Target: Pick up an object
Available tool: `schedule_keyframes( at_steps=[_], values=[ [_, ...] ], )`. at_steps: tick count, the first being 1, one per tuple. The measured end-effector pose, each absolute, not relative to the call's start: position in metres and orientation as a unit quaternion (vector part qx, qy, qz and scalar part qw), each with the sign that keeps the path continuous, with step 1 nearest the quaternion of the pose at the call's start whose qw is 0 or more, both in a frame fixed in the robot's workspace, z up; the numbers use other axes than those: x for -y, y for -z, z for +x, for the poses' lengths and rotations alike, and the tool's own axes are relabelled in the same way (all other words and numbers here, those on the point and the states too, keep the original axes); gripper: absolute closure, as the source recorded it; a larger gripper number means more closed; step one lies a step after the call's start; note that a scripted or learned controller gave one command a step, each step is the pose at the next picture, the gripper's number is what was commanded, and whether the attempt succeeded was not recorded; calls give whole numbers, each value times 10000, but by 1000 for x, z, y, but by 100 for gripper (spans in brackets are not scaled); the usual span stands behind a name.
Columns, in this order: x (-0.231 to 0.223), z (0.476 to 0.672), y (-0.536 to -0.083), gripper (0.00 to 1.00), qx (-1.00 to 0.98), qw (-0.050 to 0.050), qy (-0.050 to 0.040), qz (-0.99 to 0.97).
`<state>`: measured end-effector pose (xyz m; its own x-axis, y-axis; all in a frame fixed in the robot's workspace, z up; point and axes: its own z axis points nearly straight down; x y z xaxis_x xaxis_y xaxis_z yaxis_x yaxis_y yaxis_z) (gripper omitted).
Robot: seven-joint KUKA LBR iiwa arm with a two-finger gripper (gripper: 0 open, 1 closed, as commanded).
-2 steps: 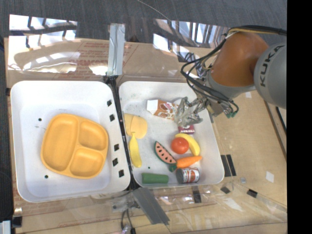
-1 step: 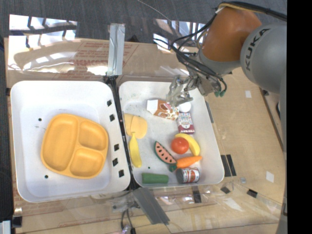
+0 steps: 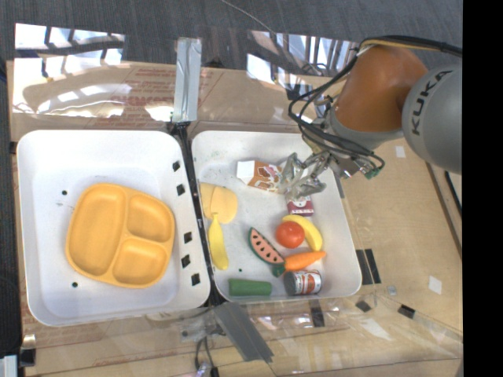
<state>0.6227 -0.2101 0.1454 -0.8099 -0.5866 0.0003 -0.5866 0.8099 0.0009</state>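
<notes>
My gripper [image 3: 302,181] hangs low over the upper middle of the right bin [image 3: 228,144], its metal fingers pointing down and left. Right below it lies a small red packet [image 3: 300,206], and just to its left a white and orange snack packet [image 3: 258,174]. Nothing is visibly held between the fingers. Further down in the same bin lie a tomato [image 3: 290,233], a banana [image 3: 309,229], a watermelon slice [image 3: 266,247], a carrot [image 3: 305,260], a can [image 3: 303,283] and a green cucumber [image 3: 250,287].
A yellow spatula-like toy [image 3: 216,218] lies along the right bin's left wall. The left bin [image 3: 39,163] holds a yellow divided tray [image 3: 119,234]. Black cables [image 3: 314,112] loop from the wrist over the right bin's far rim.
</notes>
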Motion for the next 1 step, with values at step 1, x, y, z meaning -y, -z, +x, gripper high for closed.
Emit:
schedule_keyframes(
  at_steps=[1],
  values=[
    [210, 623, -146, 0, 9513, -4, 4, 3084]
  ],
)
